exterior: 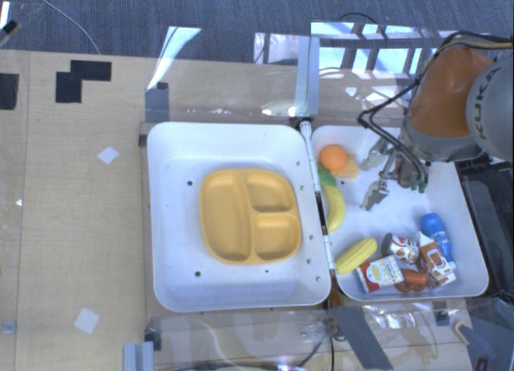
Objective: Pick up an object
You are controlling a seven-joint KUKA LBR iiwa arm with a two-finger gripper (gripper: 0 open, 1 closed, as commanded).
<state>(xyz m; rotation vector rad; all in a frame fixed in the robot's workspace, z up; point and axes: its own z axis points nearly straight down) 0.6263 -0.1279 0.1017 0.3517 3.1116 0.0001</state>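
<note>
My gripper (374, 177) hangs over the upper middle of the right bin (466, 201), open, with bare white bin floor between its two fingers. An orange ball (333, 157) lies just left of it, beside a green piece (324, 177) and a yellow banana (335, 207). Nearer the front lie a yellow corn cob (356, 254), a blue bottle (433, 227) and a cluster of small red-and-white cartons (401, 269).
The left bin (173, 201) holds a yellow divided plate (249, 215). A ridge (317, 201) separates the two bins. The grey arm with its orange band (446, 92) comes in from the upper right, with black cables hanging beside it.
</note>
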